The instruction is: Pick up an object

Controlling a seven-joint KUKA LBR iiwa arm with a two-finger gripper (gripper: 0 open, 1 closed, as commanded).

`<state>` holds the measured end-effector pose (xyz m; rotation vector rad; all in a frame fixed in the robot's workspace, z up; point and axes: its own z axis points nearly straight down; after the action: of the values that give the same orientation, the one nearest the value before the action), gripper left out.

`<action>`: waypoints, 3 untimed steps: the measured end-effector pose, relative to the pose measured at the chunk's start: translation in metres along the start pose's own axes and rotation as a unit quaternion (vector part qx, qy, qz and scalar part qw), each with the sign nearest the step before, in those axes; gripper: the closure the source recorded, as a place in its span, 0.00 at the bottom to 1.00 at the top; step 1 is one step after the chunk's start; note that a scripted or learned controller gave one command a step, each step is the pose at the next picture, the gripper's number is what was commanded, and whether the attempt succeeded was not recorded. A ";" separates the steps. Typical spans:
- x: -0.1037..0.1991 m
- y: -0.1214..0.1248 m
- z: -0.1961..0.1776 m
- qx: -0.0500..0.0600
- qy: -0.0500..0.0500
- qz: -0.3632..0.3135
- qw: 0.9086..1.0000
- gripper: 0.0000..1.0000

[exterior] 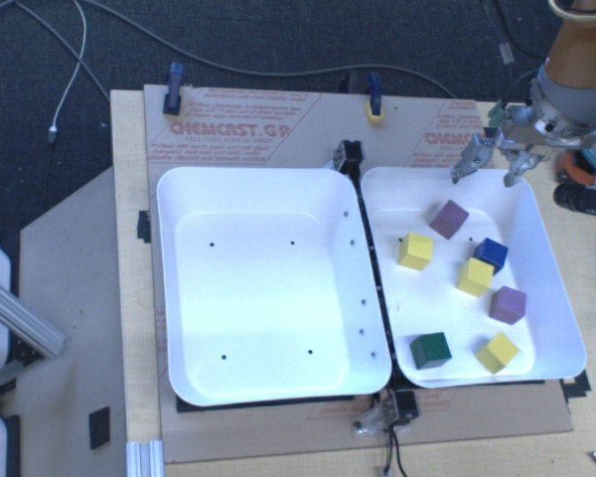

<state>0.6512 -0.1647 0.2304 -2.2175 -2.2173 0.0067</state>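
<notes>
Camera view: the gripper (493,170), fingers spread and holding nothing, hangs over the far rim of the right bin (546,256), where a purple cube (449,219) lies nearest among yellow, blue and green blocks.

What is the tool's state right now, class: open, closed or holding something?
Tool: open, holding nothing, above the far edge of the right bin.

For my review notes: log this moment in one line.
gripper: open, nothing held, over right bin far rim | blocks in right bin: six | nearest: purple block
</notes>
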 end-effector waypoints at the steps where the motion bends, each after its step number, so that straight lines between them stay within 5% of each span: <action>1: 0.000 0.001 -0.003 -0.002 0.000 0.000 1.000 0.00; 3: -0.008 0.007 0.090 -0.001 0.000 -0.001 1.000 0.00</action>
<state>0.6576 -0.1723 0.1399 -2.2172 -2.2192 0.0042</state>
